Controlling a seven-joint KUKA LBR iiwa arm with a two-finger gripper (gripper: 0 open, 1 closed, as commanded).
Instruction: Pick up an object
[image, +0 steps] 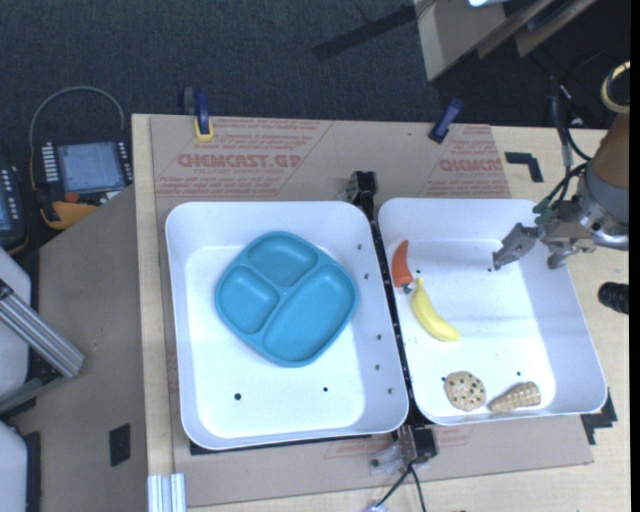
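Two white bins sat side by side on the brown surface. The left bin held a blue plate with three parts in it. The right bin held four small things. An orange carrot lay at the far left side, and a yellow banana lay just beside it, a bit nearer. A round cookie and a tan cone lay close together at the near edge. The hand was over the far right part of the right bin, well apart from all four things. Its two fingers were spread open and had nothing between them.
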